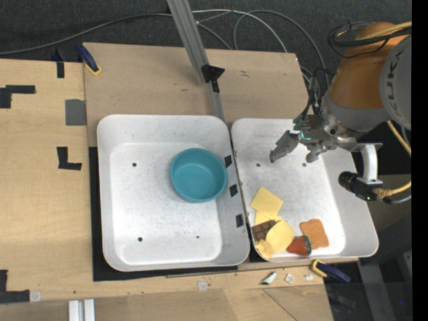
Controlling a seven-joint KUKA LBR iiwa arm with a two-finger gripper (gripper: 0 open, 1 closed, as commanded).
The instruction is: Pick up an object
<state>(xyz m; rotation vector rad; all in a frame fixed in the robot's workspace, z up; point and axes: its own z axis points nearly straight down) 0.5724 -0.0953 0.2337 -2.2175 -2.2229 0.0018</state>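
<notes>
Pincer hangs over the upper part of the right bin, two dark fingers spread wide apart, nothing between them. One finger points toward the seam between the bins, the other sits nearer the bin's middle. Grey wrist and orange band of the arm rise behind it, above the right bin's top right corner.

Right bin contents, all clustered in its lower half, well apart from the pincer:
- pale yellow square piece, lying flat, closest to the pincer of the group.
- second pale yellow piece just below it, nearer the bin's bottom rim.
- small dark brown piece touching the second yellow one on the side toward the seam.
- orange-brown flat piece toward the bin's right side.
- red piece touching the orange-brown one's lower edge; dark tip at one end, too small to tell what it is.

Left bin, alongside the right bin, holds one blue bowl, upright, sitting on the side toward the right bin, upper half.

Tan worktop carries both bins. Grey metal post slants up from the top rim where the bins meet. Thin cables loop beyond the right bin's top edge. Black tape marks on the worktop, far side of the left bin.
</notes>
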